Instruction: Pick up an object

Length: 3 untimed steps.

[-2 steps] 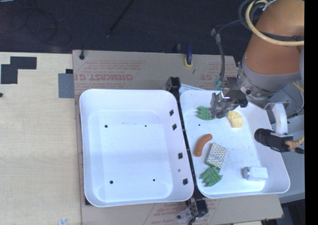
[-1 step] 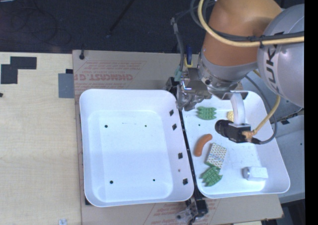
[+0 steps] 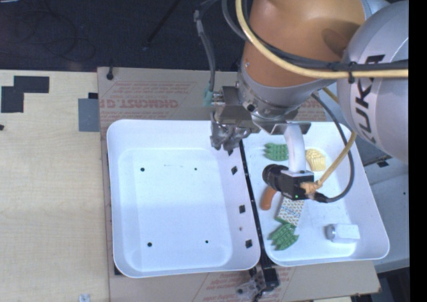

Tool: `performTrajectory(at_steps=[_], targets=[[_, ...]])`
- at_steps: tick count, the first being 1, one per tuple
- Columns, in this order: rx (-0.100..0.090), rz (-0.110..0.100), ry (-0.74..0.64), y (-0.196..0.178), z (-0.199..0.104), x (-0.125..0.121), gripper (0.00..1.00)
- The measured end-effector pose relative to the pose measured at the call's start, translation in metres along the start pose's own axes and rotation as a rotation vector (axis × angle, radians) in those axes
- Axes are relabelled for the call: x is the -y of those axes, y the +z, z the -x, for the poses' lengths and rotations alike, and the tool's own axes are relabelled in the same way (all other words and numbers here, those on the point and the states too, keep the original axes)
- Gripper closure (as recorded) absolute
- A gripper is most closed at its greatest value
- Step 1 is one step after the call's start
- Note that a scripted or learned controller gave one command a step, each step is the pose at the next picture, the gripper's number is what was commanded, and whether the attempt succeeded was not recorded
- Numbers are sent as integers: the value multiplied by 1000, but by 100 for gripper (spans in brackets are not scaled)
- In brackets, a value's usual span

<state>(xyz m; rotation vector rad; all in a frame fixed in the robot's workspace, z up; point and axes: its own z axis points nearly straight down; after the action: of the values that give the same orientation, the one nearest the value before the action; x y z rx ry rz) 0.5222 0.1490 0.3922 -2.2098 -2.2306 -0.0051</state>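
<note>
White bins are set side by side on the bench (image 3: 47,194): a left bin (image 3: 119,181) and a right bin (image 3: 360,204). The arm (image 3: 300,21) is seen reaching in from the right. The tool (image 3: 225,137) is hung over the far end of the seam between the bins; whether it is open or closed cannot be told. Scattered in the right bin are a green piece (image 3: 275,152), a yellow piece (image 3: 315,159) beside it, an orange piece (image 3: 267,197), a card (image 3: 290,209), a second green piece (image 3: 283,235) and a white block (image 3: 341,232).
</note>
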Motion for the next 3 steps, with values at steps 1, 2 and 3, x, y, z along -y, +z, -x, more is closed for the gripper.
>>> performTrajectory(at_steps=[1,2,3], targets=[[5,-4,5,25,-34,-54,100],[5,-2,5,29,-55,-102,100],[3,2,11,-30,-18,-68,100]])
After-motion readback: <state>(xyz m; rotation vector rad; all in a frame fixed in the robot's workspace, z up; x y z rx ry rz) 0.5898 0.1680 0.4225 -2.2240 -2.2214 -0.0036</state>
